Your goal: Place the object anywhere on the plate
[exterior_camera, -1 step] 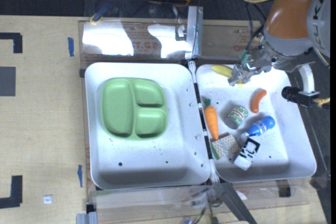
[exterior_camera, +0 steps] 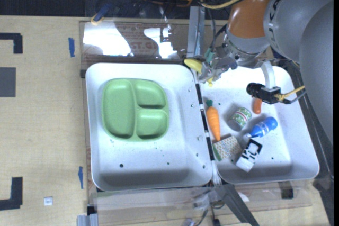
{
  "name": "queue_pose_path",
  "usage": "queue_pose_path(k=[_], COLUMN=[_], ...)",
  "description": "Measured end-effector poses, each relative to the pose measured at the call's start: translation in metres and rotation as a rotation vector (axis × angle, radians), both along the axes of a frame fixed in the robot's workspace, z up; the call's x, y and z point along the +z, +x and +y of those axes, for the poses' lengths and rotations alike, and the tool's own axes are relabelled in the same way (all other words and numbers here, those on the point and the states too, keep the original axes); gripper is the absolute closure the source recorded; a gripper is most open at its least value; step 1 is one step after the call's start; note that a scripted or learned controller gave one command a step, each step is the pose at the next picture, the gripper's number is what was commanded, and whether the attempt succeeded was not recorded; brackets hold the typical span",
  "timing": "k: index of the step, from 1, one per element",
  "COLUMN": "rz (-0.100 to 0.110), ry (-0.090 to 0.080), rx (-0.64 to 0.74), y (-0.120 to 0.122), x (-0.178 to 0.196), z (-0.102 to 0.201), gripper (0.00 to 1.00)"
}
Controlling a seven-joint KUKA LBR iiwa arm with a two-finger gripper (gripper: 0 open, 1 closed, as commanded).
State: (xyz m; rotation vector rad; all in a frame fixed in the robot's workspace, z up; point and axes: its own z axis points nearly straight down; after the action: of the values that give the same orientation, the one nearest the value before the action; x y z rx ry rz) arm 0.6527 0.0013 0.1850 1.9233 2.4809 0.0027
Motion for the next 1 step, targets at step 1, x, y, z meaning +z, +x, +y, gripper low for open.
queue_pose_path(k=[1], rz=[0.004], ry=[0.001], rx=[0.245], y=[-0.0777], x=[-0.0004], z=[0.0598], gripper=[1.00])
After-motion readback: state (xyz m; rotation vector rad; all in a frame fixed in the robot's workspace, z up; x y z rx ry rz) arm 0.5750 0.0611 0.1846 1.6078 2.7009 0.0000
